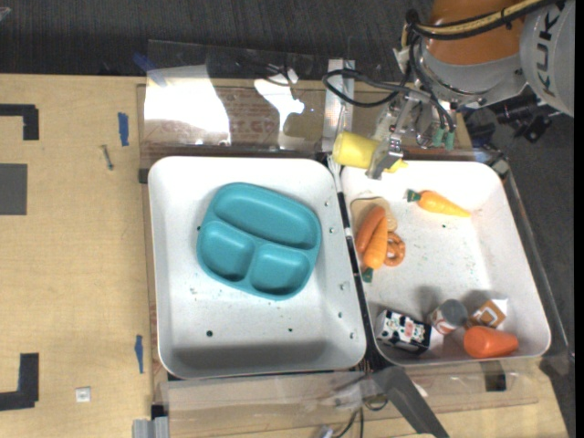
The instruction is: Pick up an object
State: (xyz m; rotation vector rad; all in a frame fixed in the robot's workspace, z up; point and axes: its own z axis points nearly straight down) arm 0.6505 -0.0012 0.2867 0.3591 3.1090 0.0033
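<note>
Camera view has the gripper (391, 153) over the right bin's (525, 245) back-left corner, a yellow block (354, 149) pinched in its fingers, long axis running left, so it mostly needs lifting straight up

Glossy teal plastic tray (258, 238); matt wooden bench (68, 245).

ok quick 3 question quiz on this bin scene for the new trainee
1. True or false: the teal divided tray lies in the left bin.
2. What does the gripper hold? A) yellow cup B) toy carrot C) nothing
3. Fill in: the orange pepper-like toy lies in the right bin's ____ corner.

Key: 1 true; 2 A; 3 near right
</note>
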